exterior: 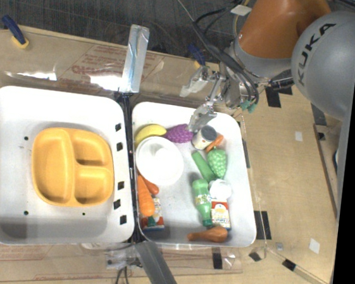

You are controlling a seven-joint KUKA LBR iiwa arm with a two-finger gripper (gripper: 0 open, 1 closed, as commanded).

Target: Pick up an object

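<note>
The right bin (246, 206) holds several toy foods: a yellow banana (151, 131), purple grapes (180, 133), a white bowl (159, 160), a small round can (207, 136), a green cucumber (202, 165), a bumpy green fruit (218, 162), a green bottle (203, 203) and a carrot (144, 195). My gripper (202, 118) hangs over the bin's far side, just above the can and right of the grapes. I see no object lifted with it.
The left bin (8, 119) carries a yellow divided tray (73, 164). A small carton (220, 213) and an orange piece (208, 234) lie near the right bin's front corner. The arm's cables crowd the far rim.
</note>
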